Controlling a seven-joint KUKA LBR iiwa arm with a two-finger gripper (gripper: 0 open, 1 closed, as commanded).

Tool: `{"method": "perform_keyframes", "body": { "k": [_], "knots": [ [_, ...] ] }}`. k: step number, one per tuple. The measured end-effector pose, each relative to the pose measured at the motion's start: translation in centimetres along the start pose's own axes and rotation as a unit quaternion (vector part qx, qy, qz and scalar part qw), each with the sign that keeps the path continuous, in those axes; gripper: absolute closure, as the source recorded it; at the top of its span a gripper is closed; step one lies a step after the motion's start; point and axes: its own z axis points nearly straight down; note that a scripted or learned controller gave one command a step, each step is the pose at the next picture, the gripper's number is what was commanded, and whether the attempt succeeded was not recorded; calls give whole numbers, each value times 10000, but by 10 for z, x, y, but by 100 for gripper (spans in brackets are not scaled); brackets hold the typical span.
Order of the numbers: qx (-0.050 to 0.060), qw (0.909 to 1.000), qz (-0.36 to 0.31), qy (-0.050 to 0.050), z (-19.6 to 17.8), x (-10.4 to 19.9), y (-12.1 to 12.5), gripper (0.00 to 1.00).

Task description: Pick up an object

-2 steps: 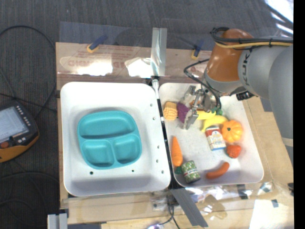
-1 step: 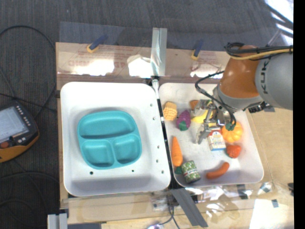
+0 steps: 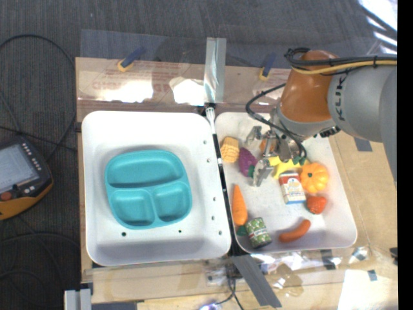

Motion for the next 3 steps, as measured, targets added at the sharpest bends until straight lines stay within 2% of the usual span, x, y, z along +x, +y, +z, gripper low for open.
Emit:
{"method": "perform_keyframes", "body": {
  "k": [1, 2, 3],
  "knots": [
    [-25, 9993, 366, 10, -1, 64, -6, 0],
    [-14, 9872, 1597, 51, -33, -2, -37, 0],
    [-19, 9651, 2618, 12, -1, 111, -27, 0]
  ]
}}
